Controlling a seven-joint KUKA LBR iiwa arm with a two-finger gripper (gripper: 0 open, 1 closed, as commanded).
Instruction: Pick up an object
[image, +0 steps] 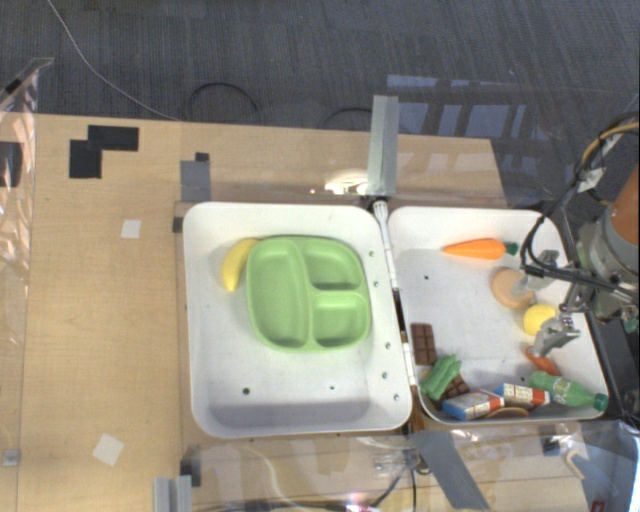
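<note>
My gripper hangs over the right side of the right bin, reaching in from the right edge. Just to its left lies a small yellow lemon. A small red-orange item lies right below the gripper. A beige round piece sits up and to the left, with an orange carrot beyond it near the far wall. Nothing shows as held by the gripper.
Along the right bin's near wall lie a brown chocolate bar, a green item, a green bottle and a red and blue packet. The left bin holds a green divided plate and a banana.
</note>
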